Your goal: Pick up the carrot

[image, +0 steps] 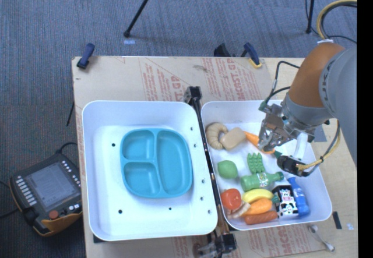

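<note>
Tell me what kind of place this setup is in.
Probably a robotics lab. A grey arm reaches over two white bins on a cardboard-topped bench, one holding toy food, with a teach pendant and tripod legs on carpet.

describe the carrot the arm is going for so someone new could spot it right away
Start at the right bin, then find the gripper near its upper middle. The carrot is the small orange piece poking out to the gripper's left, just right of the tan bread slice. Unlike the orange pieces heaped at the bin's near edge, it lies by itself, directly under the gripper.
</note>
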Available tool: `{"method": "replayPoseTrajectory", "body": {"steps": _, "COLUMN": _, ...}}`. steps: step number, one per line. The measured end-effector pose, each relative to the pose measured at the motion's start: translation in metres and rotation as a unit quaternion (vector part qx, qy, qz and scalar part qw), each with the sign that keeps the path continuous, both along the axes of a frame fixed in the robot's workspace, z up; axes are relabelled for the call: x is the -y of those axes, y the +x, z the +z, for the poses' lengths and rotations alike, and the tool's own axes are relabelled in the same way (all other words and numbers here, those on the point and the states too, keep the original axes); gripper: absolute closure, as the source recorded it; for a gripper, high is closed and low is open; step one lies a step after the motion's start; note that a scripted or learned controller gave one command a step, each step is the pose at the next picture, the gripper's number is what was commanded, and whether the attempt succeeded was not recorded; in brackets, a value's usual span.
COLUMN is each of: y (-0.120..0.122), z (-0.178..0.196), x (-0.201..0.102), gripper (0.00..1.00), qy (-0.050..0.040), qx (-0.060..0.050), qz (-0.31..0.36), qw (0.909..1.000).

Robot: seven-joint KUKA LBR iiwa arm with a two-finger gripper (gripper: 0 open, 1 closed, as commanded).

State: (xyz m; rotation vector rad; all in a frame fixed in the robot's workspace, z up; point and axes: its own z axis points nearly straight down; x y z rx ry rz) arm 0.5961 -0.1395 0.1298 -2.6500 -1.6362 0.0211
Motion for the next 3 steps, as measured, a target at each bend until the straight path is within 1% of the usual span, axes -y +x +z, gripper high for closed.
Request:
{"method": "replayPoseTrajectory", "body": {"steps": 1, "y": 0.000, "z": 0.000, "x": 0.000, "gripper": 0.00, "qy": -0.0001, "qx": 0.000, "qz": 0.000, "qw": 1.0000}}
{"method": "replayPoseTrajectory", "body": {"steps": 2, "y": 0.009, "z": -0.043, "x": -0.015, "gripper": 0.00, "qy": -0.0043, "qx": 0.011, "qz": 0.143, "qw": 0.9897}}
{"method": "replayPoseTrajectory", "body": {"steps": 3, "y": 0.047, "z": -0.043, "x": 0.027, "gripper": 0.00, "qy": -0.0004, "qx": 0.012, "qz": 0.370, "qw": 0.9291}}
